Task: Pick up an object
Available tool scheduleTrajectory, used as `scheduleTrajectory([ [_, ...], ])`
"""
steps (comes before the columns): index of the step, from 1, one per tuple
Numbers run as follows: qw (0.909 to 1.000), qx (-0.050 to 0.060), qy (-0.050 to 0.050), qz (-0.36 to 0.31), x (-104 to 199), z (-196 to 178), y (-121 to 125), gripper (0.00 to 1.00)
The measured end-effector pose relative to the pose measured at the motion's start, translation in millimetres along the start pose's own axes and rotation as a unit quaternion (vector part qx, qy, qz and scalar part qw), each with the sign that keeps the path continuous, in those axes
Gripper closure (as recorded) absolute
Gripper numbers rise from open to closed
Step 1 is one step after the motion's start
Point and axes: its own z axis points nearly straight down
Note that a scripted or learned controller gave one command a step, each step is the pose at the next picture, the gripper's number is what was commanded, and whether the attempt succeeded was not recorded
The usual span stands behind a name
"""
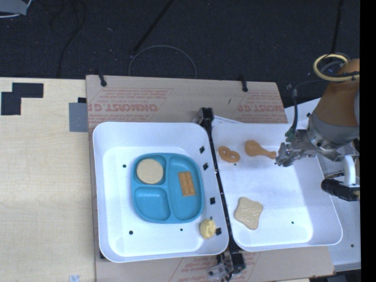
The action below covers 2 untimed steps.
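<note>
The gripper [284, 157] hangs low beside the tan drumstick-shaped piece [259, 150]; its state I cannot tell. Descending off-centre could nudge the piece aside.

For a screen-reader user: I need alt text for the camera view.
A grey robot arm's gripper hovers in the right white bin beside a tan spoon-shaped toy, with a pretzel and toast slice nearby. The left bin holds a blue divided tray.
</note>
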Motion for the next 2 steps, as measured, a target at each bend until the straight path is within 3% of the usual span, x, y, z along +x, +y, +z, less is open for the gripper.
scheduleTrajectory([
  [1,1.0,0.0,0.0,-0.002,-1,-53,1,1.0],
  [2,1.0,0.003,0.002,-0.004,55,-45,-12,1.0],
])
